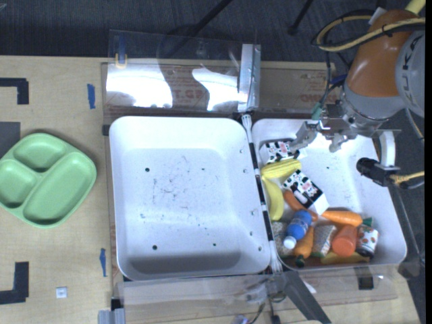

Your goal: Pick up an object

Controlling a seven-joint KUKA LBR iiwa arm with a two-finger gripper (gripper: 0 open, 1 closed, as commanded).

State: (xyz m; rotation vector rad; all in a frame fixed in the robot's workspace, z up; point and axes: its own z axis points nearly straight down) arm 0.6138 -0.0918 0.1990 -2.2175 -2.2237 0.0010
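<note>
My gripper (318, 139) hangs over the back of the right bin (351, 181), open, with nothing between its fingers (302, 135). Just below and left of it lies a black-and-white patterned packet (277, 151). Further forward sit a yellow banana (273, 189), a cow-patterned box (302, 187), an orange carrot (343, 217), a blue bottle (298, 230), an orange-red item (344, 242) and a small jar (366, 239), heaped in the bin's front half.
The left bin (182, 181) stands beside the right one, separated by a narrow rim. A green divided plate (44, 179) rests on the bench at far left. A clear panel (179, 79) stands behind the bins. Cables hang near the arm's wrist (378, 79).
</note>
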